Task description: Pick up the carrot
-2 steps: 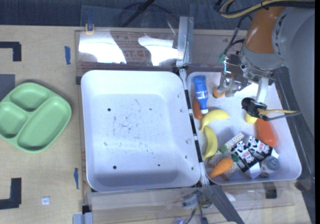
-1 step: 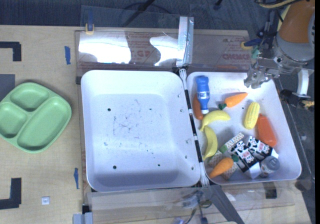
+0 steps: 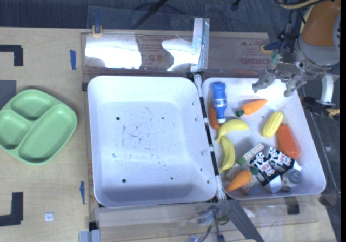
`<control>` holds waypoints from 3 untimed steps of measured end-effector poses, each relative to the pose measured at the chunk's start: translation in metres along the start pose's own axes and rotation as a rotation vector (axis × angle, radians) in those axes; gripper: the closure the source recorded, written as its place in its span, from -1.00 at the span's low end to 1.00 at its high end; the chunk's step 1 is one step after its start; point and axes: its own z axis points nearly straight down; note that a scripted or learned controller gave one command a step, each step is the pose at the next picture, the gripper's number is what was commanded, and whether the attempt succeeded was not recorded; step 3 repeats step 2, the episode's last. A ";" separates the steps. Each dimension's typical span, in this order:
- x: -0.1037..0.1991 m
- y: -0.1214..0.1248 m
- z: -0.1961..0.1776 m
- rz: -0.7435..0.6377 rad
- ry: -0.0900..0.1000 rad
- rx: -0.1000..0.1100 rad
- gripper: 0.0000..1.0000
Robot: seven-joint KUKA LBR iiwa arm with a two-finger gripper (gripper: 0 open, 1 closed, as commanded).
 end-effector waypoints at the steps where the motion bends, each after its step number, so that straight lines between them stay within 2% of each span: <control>1: -0.018 0.016 0.102 0.246 0.001 0.004 -1.00; 2: -0.015 0.018 0.091 0.241 -0.001 0.002 1.00; 3: -0.015 0.018 0.091 0.241 -0.001 0.002 1.00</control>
